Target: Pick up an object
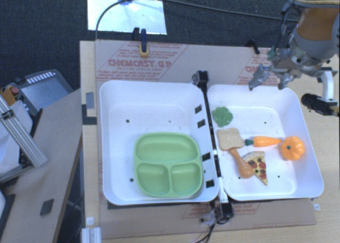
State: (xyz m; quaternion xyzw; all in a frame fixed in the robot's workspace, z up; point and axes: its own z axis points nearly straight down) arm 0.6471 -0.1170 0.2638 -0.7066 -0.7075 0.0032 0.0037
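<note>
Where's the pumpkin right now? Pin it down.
The pumpkin sits in the right bin, near its right wall, just right of the carrot and up-right of the pizza slice.

My arm (317, 18) is grey with an orange band, above two white bins (154, 94). One holds a pale green tray (168, 165); the other a green leaf (222, 115), tan toast (230, 138), orange carrot (265, 141), orange pumpkin (292, 148) and red-dotted pizza slice (258, 166).
</note>
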